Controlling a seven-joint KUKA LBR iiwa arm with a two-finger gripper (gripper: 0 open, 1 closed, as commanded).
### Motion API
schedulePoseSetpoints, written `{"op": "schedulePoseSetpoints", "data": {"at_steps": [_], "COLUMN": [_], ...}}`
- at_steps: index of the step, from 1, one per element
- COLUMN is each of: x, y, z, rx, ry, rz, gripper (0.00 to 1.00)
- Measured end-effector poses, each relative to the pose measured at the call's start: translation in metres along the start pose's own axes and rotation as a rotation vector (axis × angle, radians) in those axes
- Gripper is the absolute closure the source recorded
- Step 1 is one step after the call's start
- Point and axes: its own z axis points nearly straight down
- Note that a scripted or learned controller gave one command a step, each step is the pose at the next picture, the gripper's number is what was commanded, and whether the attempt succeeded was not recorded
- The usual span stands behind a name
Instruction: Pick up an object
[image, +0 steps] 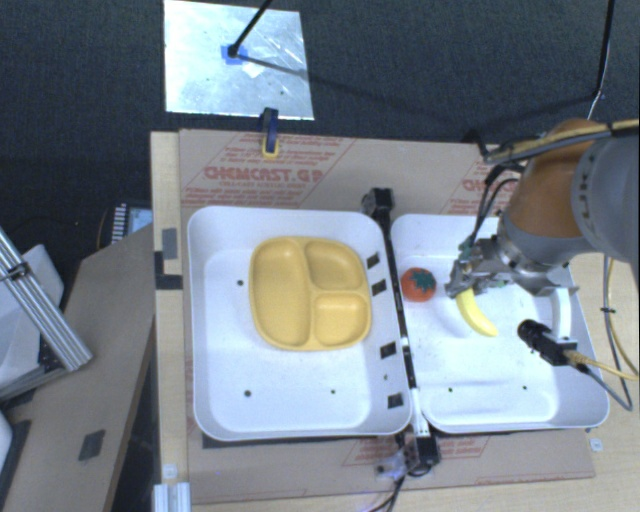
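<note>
Arm: the grey KUKA arm enters from the right, its orange band above the wrist, and bends down over the right bin.
Gripper: the gripper hangs low over the far half of the right bin, just above the upper end of the banana.
Fingers: the view does not show whether they are spread or pressed together; nothing can be seen between them.
Banana: the yellow banana lies on the floor of the right bin, near its middle, slanting from upper left to lower right, with its upper end under the gripper.
Orange-and-green toy: a small round orange object with a green patch lies in the right bin close to its left wall, just beside the gripper and a little apart from the banana.
Right bin: the shallow white bin holds the banana and the round toy in its far half.
Left bin: the other white bin carries a yellow divided plate with three compartments, lying near its centre.
Divider: black clips run along the seam where the two bins meet.
Bench: brown cardboard with red lettering lies under both bins.
</note>
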Motion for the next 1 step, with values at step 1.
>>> {"op": "schedulePoseSetpoints", "data": {"at_steps": [1], "x": [-0.0007], "y": [-0.0072], "z": [-0.0586], "rx": [0.0], "ry": [0.0], "rz": [0.0], "gripper": [1.0]}}
